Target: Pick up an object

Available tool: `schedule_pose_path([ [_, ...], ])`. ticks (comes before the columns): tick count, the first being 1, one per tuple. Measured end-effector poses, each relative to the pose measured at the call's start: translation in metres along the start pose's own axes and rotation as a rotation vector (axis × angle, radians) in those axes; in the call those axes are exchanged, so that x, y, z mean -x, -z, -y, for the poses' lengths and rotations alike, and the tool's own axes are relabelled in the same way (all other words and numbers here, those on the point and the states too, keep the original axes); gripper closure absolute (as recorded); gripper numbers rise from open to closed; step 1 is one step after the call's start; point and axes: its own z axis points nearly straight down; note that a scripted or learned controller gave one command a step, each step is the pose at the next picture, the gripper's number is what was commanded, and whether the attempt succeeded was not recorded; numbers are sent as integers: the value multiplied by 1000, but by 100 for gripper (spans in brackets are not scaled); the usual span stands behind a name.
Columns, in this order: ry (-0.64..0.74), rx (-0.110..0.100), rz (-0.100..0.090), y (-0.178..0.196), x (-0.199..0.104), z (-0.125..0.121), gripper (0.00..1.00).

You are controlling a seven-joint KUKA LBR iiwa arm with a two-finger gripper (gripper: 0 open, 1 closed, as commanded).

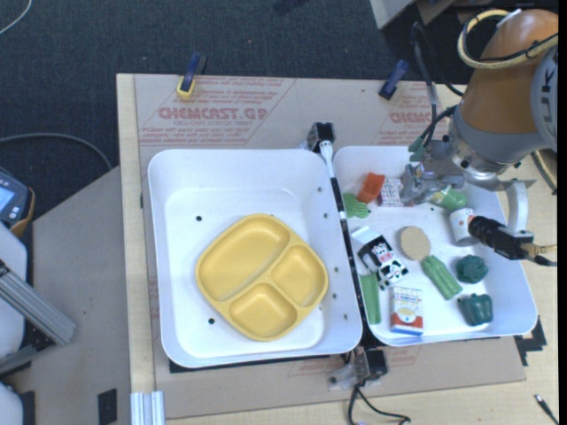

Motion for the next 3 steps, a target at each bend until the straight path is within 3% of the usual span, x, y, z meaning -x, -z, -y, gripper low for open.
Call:
schedule_pose_path([
  [2, 1, 2, 1, 2, -107, -4, 100],
  [3, -5, 3, 3, -5, -97, -12, 100],
])
